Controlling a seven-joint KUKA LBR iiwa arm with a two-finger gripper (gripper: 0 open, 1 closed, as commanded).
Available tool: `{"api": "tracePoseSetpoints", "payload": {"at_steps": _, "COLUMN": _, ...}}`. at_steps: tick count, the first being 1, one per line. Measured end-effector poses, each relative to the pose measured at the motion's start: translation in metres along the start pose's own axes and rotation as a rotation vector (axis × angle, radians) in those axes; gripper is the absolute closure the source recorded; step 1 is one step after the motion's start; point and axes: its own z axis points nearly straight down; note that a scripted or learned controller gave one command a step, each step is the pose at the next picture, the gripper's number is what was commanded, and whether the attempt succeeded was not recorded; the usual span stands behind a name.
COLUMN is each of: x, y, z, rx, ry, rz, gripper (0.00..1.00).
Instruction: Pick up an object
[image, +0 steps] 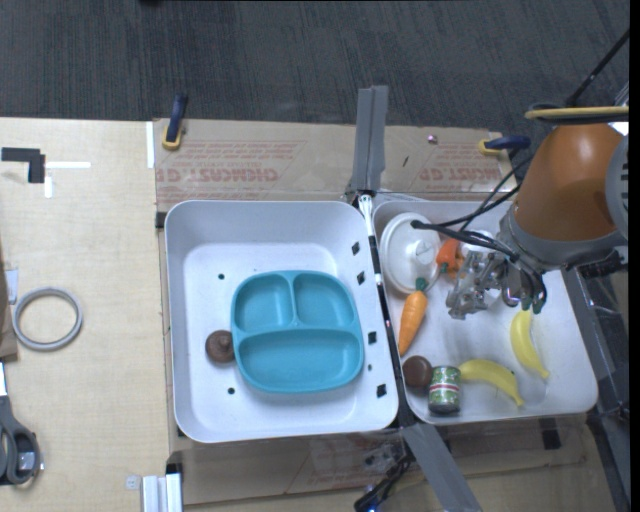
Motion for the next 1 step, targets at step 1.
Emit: {"api": "tracePoseSetpoints", "payload": {"at_steps": 1, "x": -0.0418, "y": 0.0494, "z": -0.0799, "rx": -0.001, "ry": -0.004, "rz": -0.099, "gripper": 1.00}}
